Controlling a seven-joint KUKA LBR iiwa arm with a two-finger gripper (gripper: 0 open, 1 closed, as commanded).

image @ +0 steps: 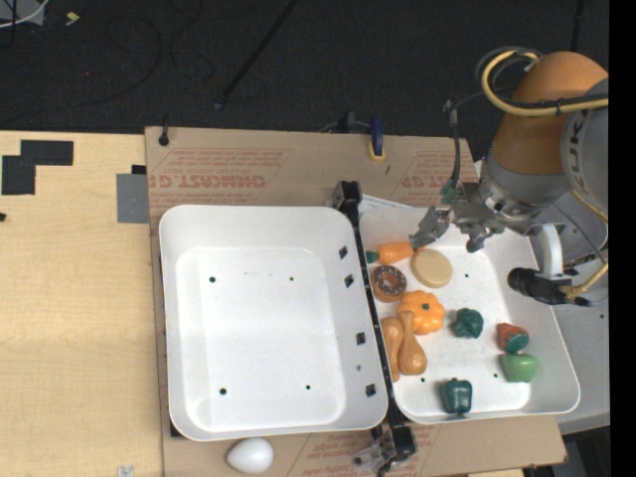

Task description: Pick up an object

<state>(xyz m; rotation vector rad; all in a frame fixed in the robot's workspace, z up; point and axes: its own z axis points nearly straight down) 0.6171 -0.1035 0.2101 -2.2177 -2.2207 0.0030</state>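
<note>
Gripper (455,232) spread wide, holding nothing, above right bin (556,356) near its far edge, just over the round beige disc (432,267) beside the orange pumpkin (424,312) and donut (389,282).

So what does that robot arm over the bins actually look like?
The arm is grey metal with a broad, rounded orange band above the wrist. A pale yellowish cable loops beside the band, and thin dark wires run down to the gripper, a small dark grey two-finger claw.
</note>
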